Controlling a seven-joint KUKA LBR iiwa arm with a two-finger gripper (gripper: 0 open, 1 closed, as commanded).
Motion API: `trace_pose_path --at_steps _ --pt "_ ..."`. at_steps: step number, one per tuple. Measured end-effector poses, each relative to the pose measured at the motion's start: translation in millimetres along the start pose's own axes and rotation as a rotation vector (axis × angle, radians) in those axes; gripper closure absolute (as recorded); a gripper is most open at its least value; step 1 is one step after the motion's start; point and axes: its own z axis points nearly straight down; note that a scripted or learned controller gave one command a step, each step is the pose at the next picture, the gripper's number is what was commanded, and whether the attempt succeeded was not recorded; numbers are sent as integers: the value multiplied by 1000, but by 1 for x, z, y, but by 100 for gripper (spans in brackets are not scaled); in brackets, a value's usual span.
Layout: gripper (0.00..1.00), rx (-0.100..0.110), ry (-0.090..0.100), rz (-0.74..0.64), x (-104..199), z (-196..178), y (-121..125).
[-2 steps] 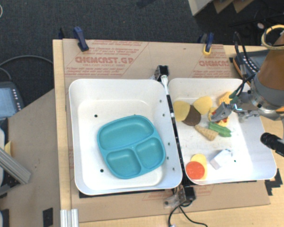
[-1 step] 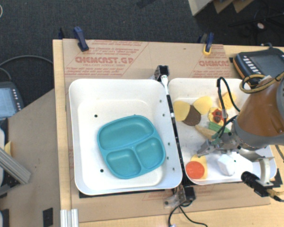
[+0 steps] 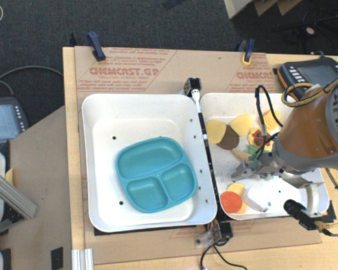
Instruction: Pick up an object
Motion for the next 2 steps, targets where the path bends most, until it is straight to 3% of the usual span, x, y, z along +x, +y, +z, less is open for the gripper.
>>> trace_pose_path --at_steps 1,2 --pt "100 -3 -2 2 -1 -10 0" --pt "100 -16 1 -5 40 -163 3"
